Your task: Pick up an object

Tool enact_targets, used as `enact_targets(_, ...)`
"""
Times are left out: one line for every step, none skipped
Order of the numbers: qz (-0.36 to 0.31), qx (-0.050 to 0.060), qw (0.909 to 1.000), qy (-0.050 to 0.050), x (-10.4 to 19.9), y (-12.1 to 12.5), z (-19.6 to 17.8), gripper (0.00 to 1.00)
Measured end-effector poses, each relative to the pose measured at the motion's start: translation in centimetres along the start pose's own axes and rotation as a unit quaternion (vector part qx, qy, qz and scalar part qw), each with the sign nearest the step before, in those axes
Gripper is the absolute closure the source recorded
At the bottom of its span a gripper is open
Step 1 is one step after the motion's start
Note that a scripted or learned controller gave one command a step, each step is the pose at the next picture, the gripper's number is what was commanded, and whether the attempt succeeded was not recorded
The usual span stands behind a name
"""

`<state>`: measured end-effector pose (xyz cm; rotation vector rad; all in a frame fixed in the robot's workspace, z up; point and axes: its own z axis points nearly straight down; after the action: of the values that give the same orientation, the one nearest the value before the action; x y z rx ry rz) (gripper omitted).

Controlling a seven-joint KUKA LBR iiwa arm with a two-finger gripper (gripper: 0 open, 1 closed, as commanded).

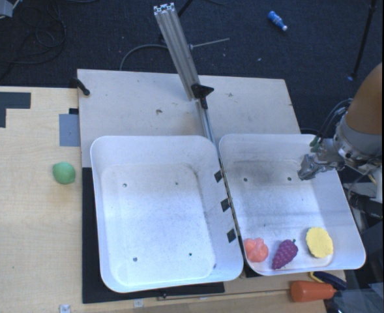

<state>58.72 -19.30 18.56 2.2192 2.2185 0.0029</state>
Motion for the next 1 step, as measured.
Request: enact_targets(0.000,0.000,1.0000,0.000,0.25,0.92,-4.70,1.00)
